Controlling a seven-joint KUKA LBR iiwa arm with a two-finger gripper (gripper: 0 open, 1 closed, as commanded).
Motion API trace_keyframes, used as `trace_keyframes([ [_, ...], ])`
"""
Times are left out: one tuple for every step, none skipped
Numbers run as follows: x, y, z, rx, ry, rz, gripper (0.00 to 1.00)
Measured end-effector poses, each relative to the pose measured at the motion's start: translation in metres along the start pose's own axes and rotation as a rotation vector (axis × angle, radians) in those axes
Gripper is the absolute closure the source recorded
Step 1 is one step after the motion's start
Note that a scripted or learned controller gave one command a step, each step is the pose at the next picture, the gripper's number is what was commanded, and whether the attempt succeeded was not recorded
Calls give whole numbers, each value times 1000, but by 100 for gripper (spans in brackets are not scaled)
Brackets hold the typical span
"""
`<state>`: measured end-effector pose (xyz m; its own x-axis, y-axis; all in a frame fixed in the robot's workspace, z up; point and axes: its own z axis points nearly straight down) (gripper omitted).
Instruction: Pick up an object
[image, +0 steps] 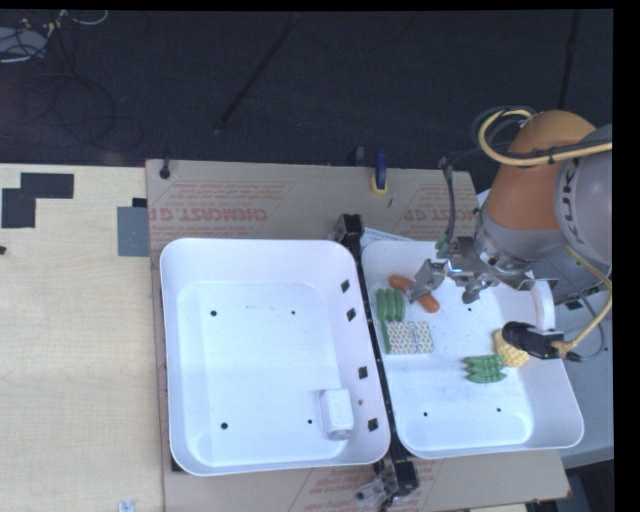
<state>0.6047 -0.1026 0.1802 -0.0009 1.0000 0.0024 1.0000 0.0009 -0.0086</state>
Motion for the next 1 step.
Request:
trace_keyframes([
  [-53,33,79,-3,-4,3,0],
])
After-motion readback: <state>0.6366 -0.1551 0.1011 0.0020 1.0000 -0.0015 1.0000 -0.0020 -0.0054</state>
